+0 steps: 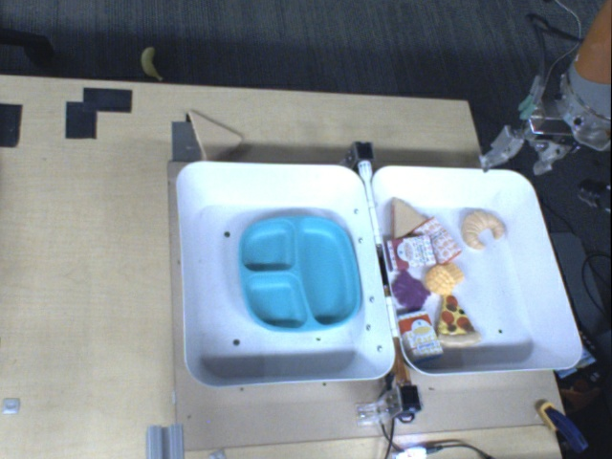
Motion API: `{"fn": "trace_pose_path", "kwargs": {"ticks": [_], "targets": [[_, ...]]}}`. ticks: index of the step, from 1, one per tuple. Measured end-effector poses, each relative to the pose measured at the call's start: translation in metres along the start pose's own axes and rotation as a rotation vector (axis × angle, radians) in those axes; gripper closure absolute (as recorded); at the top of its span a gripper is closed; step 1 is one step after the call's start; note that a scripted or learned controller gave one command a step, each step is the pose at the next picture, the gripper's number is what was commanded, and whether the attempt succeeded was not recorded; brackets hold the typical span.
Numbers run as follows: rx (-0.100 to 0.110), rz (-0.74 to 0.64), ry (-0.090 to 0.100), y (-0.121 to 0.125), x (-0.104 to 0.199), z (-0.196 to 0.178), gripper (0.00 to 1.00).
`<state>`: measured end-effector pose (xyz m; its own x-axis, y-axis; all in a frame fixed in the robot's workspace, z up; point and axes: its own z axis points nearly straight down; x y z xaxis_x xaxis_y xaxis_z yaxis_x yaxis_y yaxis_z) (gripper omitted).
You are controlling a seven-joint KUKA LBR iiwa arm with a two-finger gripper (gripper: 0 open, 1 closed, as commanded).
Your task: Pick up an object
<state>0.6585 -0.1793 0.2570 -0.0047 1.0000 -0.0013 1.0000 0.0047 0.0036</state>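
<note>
Two shallow white bins sit side by side on a pale wooden bench. The left bin (201,256) holds a blue divided tray (298,271) with three compartments, lying flat near the middle of the bin floor. The right bin (535,256) holds a cluster of small toy food items gathered toward its left wall: a tan wedge (406,218) at the top, a red-and-white packet (427,247) just below it, a croissant (482,227) set apart to the right, a round yellow bumpy piece (444,277) under the packet, a purple item (409,290) beside that, a pizza slice (455,321) lower down, and a small red-and-white carton (421,336) near the bin's lower left corner. The packet and the carton both carry printing, but it is too small and blurred to read, and no brand can be made out. The gripper (521,146) hangs above the bench just past the upper right corner of the right bin, well apart from all the items, with its two fingers spread and nothing between them.
</note>
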Motion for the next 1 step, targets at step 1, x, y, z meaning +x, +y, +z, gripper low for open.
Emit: {"fn": "trace_pose_path", "kwargs": {"ticks": [1], "targets": [[0.003, 0.002, 0.002, -0.0338, -0.0019, 0.1207, 0.00]]}}
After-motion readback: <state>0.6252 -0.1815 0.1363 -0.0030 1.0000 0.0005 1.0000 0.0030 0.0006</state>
